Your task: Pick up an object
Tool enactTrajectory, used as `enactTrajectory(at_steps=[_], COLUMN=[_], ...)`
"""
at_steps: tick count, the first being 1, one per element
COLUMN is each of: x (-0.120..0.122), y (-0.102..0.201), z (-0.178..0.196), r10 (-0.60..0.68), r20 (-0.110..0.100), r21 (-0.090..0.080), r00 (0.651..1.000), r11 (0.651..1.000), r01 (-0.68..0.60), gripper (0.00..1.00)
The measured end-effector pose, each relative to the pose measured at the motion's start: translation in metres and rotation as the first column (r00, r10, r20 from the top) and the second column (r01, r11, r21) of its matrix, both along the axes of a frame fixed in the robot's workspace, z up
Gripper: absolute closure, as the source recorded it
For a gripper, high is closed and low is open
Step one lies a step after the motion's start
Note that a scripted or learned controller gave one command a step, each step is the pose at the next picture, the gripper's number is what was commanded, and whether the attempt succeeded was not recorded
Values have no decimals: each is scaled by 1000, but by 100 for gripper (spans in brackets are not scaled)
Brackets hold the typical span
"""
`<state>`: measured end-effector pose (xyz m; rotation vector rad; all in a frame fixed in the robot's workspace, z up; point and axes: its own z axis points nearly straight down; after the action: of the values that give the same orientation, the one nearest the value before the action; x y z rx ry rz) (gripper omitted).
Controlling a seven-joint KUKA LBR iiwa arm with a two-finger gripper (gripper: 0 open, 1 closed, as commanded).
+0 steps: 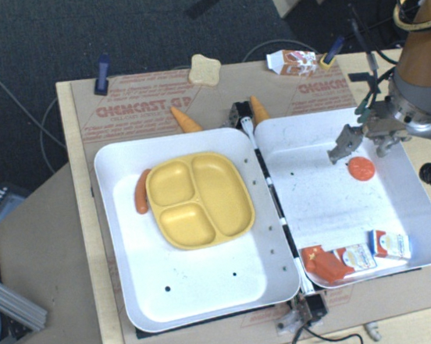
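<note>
Red disc (pixel 362 169) lies in right bin (pixel 409 205), far half | gripper (pixel 366 144) right above it, fingers spread wide, gripping nothing | yellow tray (pixel 200 199) in left bin (pixel 130 241)

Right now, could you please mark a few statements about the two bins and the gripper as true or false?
1. The yellow divided plate lies in the left bin. True.
2. The round red object sits on the plate. False: it lies in the right bin, just below the gripper.
3. A sausage lies beside the plate's left edge. True.
4. The two cartons lie along the right bin's far edge. False: they lie along its near edge.
</note>
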<state>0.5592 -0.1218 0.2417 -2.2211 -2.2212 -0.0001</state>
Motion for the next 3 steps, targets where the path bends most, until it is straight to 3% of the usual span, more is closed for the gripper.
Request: enactTrajectory(at_steps=[2, 3], x=[43, 45], y=[-99, -84], z=[-86, -157], r10=[-1, 0], r20=[0, 2], r21=[-2, -1], r00=[1000, 1000], r11=[1000, 1000], r01=[1, 0], gripper=[0, 0])
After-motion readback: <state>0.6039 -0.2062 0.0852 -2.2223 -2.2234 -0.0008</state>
